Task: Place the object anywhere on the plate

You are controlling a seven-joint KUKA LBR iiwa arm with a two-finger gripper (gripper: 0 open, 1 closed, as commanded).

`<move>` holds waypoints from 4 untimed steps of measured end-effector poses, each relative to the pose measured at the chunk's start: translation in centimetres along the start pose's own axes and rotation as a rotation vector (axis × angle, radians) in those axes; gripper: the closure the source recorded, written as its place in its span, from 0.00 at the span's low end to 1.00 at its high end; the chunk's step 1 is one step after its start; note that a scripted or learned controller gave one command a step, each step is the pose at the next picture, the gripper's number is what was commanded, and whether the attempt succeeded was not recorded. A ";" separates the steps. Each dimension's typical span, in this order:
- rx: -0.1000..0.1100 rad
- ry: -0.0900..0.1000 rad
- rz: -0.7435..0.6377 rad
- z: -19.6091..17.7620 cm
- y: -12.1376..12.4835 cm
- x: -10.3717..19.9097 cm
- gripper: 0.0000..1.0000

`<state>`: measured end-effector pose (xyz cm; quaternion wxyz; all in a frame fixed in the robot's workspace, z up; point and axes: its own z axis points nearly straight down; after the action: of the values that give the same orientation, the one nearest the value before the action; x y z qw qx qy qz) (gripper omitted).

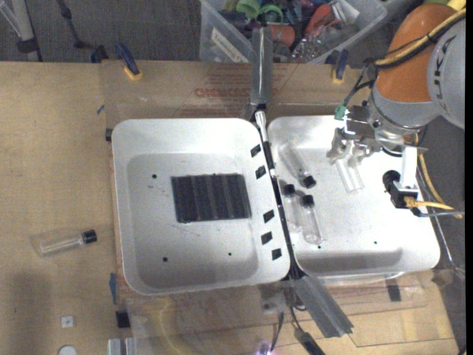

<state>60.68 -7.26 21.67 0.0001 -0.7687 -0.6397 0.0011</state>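
While tool [352, 163] hovers, vials [304, 198] left below

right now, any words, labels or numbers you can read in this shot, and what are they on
"UK": partial dark letters on the arm's grey housing, cut off at the frame edge.
Faint reddish printing on the bench board behind the bins: too blurred to read.
White label on the clear storage tub at the back: too small to read.
Nothing legible on the left bin, right bin, dark plate or vials.
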 end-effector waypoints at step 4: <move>0.001 0.001 -0.131 5.6 0.0 30.3 1.00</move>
<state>66.14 22.51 16.02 0.0010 -0.7250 -0.6887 0.0012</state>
